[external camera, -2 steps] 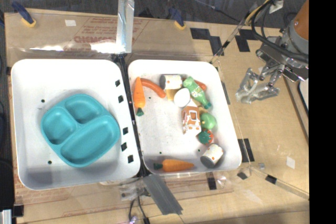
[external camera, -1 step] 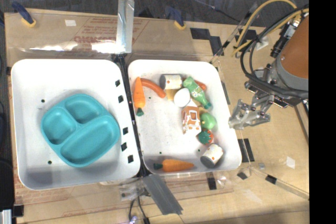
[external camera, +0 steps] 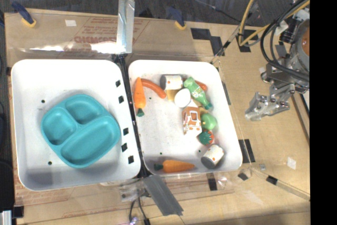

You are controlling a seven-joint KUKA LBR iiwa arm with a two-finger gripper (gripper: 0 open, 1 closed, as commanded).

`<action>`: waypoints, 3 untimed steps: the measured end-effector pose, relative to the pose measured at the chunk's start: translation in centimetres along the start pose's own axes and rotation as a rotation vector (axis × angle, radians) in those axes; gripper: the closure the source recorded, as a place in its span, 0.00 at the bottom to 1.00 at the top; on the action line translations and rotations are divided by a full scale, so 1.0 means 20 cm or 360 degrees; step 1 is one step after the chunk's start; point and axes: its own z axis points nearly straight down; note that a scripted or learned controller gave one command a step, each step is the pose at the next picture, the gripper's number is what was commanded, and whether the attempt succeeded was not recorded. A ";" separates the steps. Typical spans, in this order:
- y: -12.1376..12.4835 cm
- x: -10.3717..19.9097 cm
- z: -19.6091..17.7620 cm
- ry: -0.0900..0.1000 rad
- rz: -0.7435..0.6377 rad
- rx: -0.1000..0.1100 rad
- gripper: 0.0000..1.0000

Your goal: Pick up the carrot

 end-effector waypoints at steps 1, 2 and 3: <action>0.00 0.00 0.15 -0.0004 -0.0682 -0.0010 1.00; -0.05 -0.08 0.45 -0.0010 -0.1353 -0.0015 1.00; -0.02 -0.11 0.07 -0.0003 -0.1907 0.0003 1.00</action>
